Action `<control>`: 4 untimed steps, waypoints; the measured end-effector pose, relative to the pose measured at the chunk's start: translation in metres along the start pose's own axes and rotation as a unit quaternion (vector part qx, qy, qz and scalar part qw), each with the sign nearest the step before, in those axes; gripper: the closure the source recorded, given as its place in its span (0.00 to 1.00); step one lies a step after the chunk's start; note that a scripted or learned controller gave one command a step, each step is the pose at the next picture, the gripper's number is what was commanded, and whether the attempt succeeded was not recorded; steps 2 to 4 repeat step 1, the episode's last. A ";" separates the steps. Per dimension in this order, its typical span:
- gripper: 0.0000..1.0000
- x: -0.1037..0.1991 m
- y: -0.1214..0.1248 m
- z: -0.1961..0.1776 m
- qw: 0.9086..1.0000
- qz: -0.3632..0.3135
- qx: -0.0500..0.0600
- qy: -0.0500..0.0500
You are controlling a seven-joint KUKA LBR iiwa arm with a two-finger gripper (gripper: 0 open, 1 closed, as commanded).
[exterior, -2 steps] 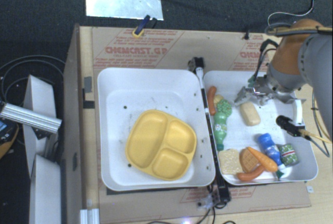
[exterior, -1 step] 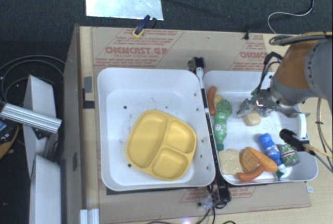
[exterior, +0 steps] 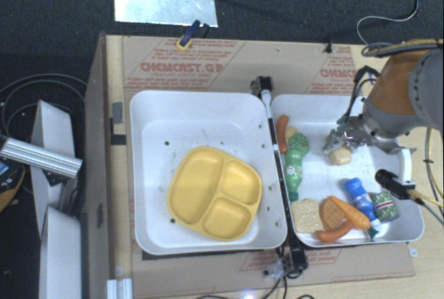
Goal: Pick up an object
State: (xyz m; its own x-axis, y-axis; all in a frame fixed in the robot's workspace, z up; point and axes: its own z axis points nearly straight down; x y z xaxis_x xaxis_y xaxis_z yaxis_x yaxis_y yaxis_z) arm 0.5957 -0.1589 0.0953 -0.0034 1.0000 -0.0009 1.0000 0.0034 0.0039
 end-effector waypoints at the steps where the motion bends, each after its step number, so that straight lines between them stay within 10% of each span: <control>1: 1.00 0.087 0.011 -0.091 1.000 -0.001 -0.001 0.001; 4: 1.00 0.087 0.011 -0.091 1.000 -0.001 -0.001 0.001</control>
